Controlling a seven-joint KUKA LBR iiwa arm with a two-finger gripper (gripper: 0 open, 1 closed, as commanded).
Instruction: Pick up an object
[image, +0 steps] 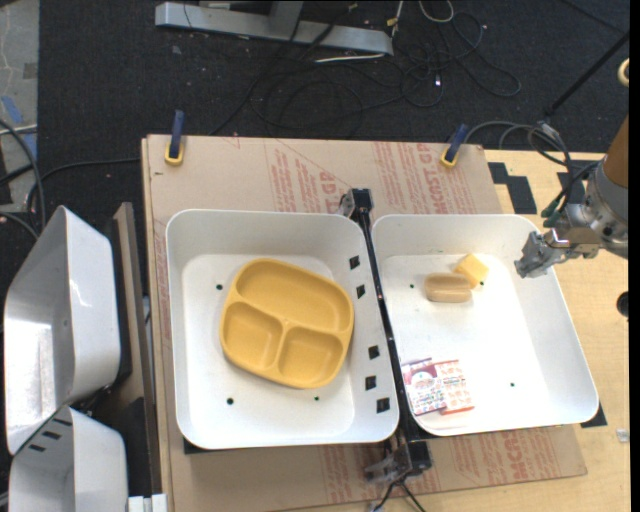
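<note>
At the far left, beside the bench, stood white tubs (60, 320) stacked at a tilt. The brown board (290, 165) carried 2 shallow white bins side by side. The left bin (190, 240) held a yellow tray (287, 322) with 3 compartments, lying flat near the bin's middle and turned slightly askew. In the right bin (560, 370), a red-and-white packet (437, 386) lay flat near the front left corner, close to the divider between the bins. Farther back sat a tan rounded block (448, 288), and just beside it, touching or nearly so at its right rear, a small yellow block (472, 268). The gripper (528, 262) hung over the right bin's right rear edge, well apart from both blocks and with nothing between its tips; whether it was released or clenched could not be told.
</note>
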